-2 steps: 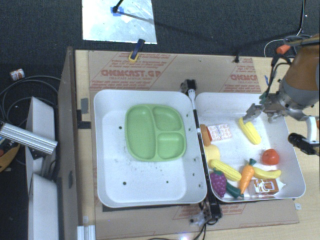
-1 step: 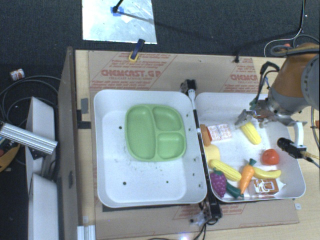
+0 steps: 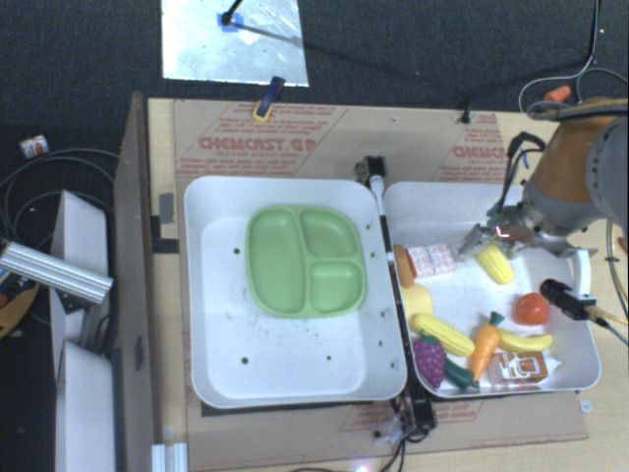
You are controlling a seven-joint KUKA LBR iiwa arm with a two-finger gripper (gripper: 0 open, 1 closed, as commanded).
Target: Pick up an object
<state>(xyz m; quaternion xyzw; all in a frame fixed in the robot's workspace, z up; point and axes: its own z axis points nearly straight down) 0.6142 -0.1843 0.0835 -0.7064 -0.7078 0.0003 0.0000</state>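
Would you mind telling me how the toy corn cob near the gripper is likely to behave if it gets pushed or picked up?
The corn cob looks rounded and elongated, so it would probably roll sideways if nudged. It resembles hollow plastic play food, so it is likely light and stiff. Its smooth, tapering shape may let it slip from the gripper, and it lies near the tomato.

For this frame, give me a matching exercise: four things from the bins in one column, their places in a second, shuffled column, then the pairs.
Things:
1. green plate
2. tomato
3. grapes
4. corn

Places:
A. just below the hand
B. right bin, front left corner
C. middle of the left bin
D. right bin, near its right wall, above the banana

Pairs: 1-C, 2-D, 3-B, 4-A
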